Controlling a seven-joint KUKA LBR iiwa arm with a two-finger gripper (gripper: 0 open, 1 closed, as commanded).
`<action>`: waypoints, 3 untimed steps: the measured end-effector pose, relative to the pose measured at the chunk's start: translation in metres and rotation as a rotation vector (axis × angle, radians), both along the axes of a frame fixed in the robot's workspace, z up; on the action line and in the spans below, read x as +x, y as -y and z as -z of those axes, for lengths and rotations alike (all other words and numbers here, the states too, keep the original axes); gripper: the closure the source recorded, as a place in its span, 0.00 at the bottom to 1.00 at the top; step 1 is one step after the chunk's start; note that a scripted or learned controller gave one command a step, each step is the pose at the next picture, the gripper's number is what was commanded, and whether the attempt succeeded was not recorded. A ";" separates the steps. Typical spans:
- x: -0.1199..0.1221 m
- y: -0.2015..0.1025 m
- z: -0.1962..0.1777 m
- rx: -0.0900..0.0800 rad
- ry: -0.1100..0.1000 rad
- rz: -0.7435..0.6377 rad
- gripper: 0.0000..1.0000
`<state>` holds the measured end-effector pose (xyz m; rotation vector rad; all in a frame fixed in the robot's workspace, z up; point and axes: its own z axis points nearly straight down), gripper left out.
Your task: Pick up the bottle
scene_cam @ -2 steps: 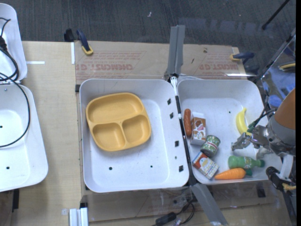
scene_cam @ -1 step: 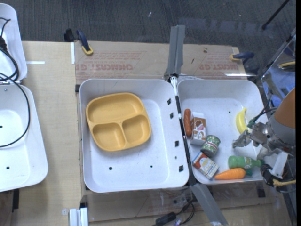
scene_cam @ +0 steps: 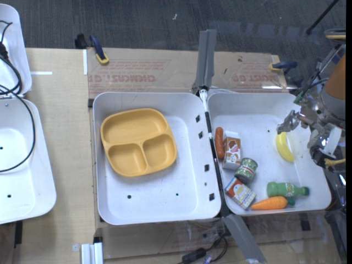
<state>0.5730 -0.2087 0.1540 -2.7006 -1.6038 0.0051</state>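
Observation:
The bottle (scene_cam: 286,190) is green with a lighter cap end and lies on its side near the front right corner of the right bin (scene_cam: 258,111). An orange carrot (scene_cam: 269,203) lies against its front side. My gripper (scene_cam: 301,133) hangs over the right side of that bin, above and behind the bottle, well apart from it. Its fingers are open with nothing between them. A yellow banana (scene_cam: 284,147) lies just below the left fingertip.
The right bin also holds a red sausage (scene_cam: 219,142), a small carton (scene_cam: 232,150), a green can (scene_cam: 246,170) and a red-and-white box (scene_cam: 240,194). A yellow divided plate (scene_cam: 138,141) sits in the left bin (scene_cam: 165,202).

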 end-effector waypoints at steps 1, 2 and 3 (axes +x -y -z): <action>-0.083 -0.031 0.065 0.003 -0.003 0.107 0.00; -0.049 -0.013 0.064 0.008 -0.004 0.172 0.00; -0.097 -0.014 0.064 0.005 -0.002 0.058 0.00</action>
